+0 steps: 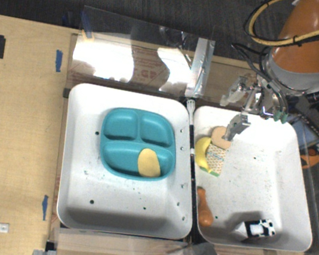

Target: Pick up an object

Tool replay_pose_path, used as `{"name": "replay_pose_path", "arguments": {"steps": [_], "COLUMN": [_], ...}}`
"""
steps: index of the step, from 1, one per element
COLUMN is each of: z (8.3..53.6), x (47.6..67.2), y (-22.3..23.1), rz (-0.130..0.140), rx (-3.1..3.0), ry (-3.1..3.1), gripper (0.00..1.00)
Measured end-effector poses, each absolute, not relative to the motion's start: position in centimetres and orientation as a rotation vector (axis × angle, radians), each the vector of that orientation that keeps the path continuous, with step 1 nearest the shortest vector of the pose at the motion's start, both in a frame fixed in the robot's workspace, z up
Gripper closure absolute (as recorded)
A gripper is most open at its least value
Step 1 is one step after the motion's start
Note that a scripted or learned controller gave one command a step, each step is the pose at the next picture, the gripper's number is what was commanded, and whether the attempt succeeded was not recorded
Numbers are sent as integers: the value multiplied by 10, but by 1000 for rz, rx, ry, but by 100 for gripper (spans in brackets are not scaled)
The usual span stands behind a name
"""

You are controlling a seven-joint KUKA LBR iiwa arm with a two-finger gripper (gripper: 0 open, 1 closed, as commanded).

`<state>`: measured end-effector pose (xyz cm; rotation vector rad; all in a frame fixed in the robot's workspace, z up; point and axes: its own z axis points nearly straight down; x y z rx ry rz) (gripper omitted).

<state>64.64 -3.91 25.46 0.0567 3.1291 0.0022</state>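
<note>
gripper (238, 126) low in the right bin (296, 177), nothing lifted yet
its tip sits at the speckled card (216, 158) beside the yellow block (202, 151); jaw state: i cannot tell; grasp and lift remain.

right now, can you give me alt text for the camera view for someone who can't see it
A robot arm reaches from the right, its gripper low over a yellow-and-speckled object in the right white bin, which also holds an orange item and a small black-and-white item. The left bin holds a teal divided plate with a yellow piece.
</note>
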Motion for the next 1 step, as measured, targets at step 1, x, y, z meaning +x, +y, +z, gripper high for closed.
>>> {"name": "replay_pose_path", "arguments": {"steps": [1], "z": [183], "x": [541], "y": [-9], "rz": [3], "rx": [9], "ry": [3143], "gripper": [0]}}
